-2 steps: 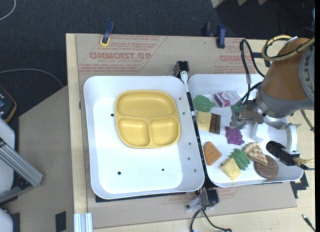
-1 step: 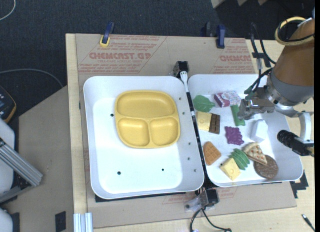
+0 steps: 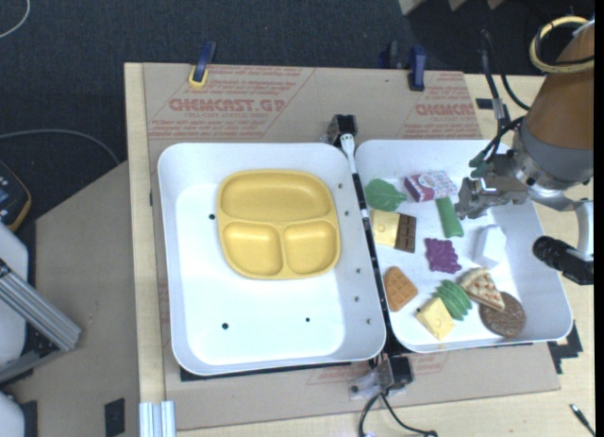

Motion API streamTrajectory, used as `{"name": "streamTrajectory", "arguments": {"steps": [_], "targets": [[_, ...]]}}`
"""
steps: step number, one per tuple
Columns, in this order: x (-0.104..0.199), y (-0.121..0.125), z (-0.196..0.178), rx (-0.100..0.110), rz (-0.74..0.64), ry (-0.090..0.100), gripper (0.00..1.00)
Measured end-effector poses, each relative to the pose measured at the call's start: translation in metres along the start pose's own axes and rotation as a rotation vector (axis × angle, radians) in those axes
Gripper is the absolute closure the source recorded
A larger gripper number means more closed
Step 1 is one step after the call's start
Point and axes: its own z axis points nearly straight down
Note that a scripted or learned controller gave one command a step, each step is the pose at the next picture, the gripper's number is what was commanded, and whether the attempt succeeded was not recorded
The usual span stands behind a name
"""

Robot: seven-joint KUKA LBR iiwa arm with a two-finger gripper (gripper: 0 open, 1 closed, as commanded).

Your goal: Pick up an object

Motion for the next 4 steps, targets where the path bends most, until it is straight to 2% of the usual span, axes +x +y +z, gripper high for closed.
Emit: {"name": "streamTrajectory", "arguments": {"steps": [1, 3, 4], "targets": [[0.046, 0.019, 0.010, 0.003, -0.004, 0.002, 1.00], [0.149, 0.073, 0.016, 0.002, -0.005, 0.004, 1.00], [0.183, 0.088, 0.011, 0.002, -0.003, 0.003, 1.00]]}}
